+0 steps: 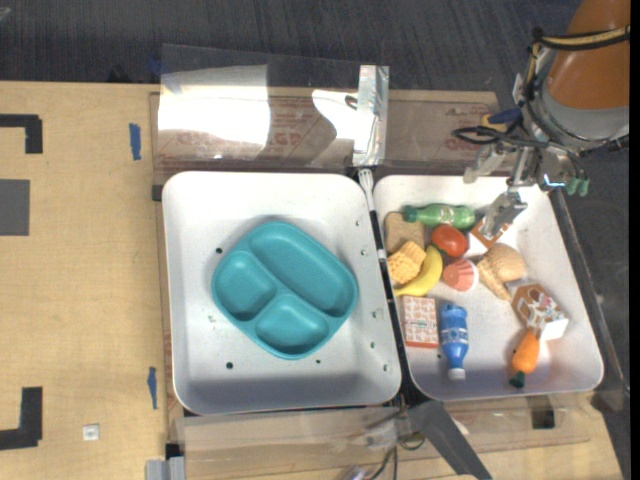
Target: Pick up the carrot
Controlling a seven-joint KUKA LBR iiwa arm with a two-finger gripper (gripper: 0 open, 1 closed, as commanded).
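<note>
two white bins sit side by side, the carrot (524,354) lying near the right bin's (580,298) near-right corner, the gripper (503,213), grip state unreadable, hanging over its far side.

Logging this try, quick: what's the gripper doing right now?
Gripper: above the right bin's back, far from the carrot; open or shut cannot be told.

Dark grey floor (300,8) beyond tan bench (80,268); blue tape marks (134,140); perhaps clear sheet (270,118) glaring.
</note>
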